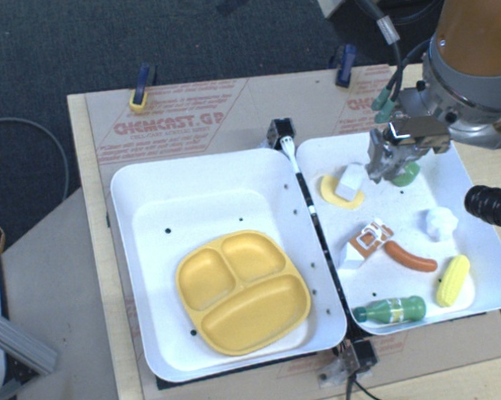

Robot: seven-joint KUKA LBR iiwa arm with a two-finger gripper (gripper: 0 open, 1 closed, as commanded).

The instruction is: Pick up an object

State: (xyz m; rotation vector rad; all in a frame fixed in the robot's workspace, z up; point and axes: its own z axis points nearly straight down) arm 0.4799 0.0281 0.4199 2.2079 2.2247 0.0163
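Arm [482, 21] comes in from the far right, orange band up top, grey wrist below it. Wrist angles down and left. Gripper [391, 166] hangs low over the far part of the right side, pointing down. Finger state not readable.

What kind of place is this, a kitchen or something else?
Probably a robot test bench, not a kitchen: two white bins clamped onto a board, toy food such as a corn cob and a bottle, and cables on the floor.

Single fixed camera above the bench [104, 258], angled down, both white bins [133, 200] in frame, arm [482, 21] entering from right
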